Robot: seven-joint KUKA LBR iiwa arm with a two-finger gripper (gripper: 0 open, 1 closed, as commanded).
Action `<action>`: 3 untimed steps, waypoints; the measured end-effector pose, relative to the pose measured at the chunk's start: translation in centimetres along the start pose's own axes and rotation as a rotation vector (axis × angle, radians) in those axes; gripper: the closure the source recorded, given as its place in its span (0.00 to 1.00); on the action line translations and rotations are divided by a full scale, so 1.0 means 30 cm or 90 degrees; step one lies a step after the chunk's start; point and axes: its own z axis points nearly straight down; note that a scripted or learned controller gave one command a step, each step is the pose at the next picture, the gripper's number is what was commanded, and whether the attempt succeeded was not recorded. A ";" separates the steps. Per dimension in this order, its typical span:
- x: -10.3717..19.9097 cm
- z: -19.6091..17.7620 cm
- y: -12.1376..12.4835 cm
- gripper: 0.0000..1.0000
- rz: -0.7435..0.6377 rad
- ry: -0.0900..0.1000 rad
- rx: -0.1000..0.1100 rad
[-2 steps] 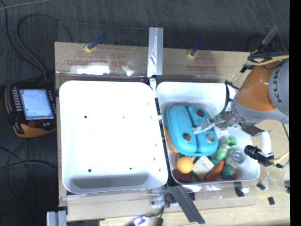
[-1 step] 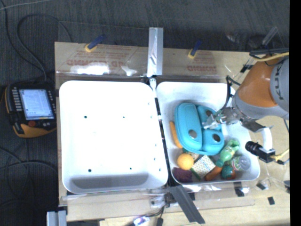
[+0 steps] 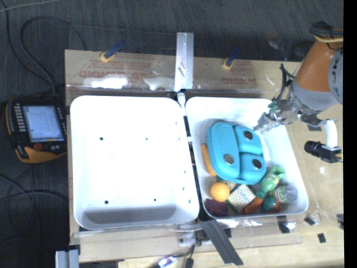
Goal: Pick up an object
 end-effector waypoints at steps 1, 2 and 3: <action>-0.120 -0.327 0.183 1.00 -0.219 -0.002 -0.001; -0.118 -0.327 0.183 0.00 -0.220 -0.001 -0.001; 0.105 -0.112 0.049 0.00 -0.213 0.001 0.000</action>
